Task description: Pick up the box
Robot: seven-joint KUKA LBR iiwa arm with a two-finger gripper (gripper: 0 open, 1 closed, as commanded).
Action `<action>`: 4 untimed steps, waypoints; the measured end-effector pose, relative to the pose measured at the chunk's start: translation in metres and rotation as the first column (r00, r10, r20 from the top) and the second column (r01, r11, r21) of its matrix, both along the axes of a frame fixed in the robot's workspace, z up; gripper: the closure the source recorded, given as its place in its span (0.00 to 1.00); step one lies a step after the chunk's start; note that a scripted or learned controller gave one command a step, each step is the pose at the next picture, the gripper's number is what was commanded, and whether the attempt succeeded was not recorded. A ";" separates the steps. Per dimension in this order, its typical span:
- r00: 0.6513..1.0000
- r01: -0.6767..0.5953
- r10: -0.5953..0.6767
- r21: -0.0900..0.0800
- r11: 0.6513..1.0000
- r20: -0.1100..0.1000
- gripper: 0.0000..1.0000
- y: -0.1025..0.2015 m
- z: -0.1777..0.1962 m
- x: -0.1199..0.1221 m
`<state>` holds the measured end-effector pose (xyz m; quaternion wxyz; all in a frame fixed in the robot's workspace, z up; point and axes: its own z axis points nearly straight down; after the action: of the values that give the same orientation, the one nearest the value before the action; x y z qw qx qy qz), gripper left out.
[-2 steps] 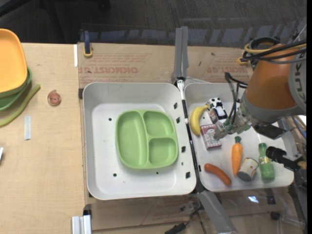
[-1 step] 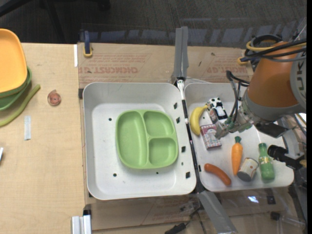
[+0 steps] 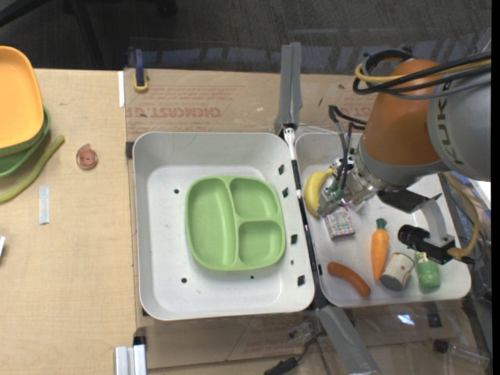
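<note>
Gripper (image 3: 337, 196) is hanging low in the right bin (image 3: 462, 287), just above a small patterned box (image 3: 340, 225); can't tell its state, w/ the tip too cluttered to read. The box is lying flat beside a yellow banana (image 3: 314, 191), w/ a carrot (image 3: 379, 248) and red sausage (image 3: 348, 279) nearby. Left bin (image 3: 156, 287) is holding a smooth green 3-section plate (image 3: 234, 223).

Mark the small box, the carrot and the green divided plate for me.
small box (image 3: 340, 225), camera view, patterned top face.
carrot (image 3: 379, 250), camera view, middle of orange body.
green divided plate (image 3: 209, 223), camera view, floor of large left compartment.
</note>
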<state>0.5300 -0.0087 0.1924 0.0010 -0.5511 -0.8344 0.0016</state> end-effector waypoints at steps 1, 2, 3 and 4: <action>0.998 -0.059 0.059 0.001 0.998 -0.001 1.00 -0.057 -0.002 -0.003; 0.998 -0.059 0.059 0.001 0.998 -0.001 0.00 -0.057 -0.002 -0.003; 0.993 0.122 -0.122 0.001 0.993 -0.002 0.00 -0.097 -0.073 -0.008; 0.976 0.219 -0.219 0.001 0.976 0.010 0.00 -0.091 -0.096 0.071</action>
<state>0.6010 -0.1002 0.0966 -0.0031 -0.6397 -0.7686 -0.0015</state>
